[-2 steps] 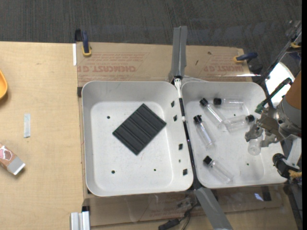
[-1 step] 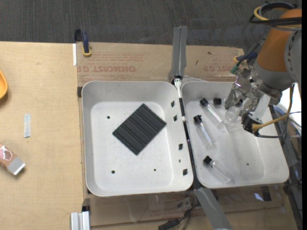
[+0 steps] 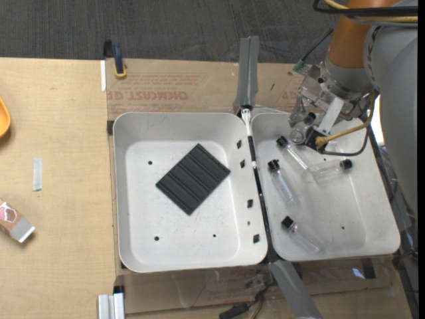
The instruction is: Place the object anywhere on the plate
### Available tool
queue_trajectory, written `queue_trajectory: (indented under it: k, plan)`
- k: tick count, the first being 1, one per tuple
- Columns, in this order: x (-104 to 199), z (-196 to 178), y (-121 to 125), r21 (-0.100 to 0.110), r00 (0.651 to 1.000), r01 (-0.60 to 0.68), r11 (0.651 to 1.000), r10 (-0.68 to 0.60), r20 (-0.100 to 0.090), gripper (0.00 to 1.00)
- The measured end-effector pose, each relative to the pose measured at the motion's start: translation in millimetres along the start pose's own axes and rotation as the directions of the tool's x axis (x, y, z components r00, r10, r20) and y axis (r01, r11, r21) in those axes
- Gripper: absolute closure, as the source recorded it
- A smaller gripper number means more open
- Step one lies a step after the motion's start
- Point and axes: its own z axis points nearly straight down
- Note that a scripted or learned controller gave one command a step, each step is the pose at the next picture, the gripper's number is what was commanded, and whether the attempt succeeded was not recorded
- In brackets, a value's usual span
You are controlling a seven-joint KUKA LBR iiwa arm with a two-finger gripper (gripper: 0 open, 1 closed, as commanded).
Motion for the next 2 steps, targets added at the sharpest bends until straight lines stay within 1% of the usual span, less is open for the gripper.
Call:
queue_trajectory:
  k: [1, 2]
  plan:
    - [88.2, 55.7, -55.9, 0.001, 1.000, -0.012, 1.000, 0.012, 0.000, 1.00]
    - [151.1, 31.7, -63.8, -0.001, 0.955, -0.297, 0.955, 0.297, -0.001, 1.00]
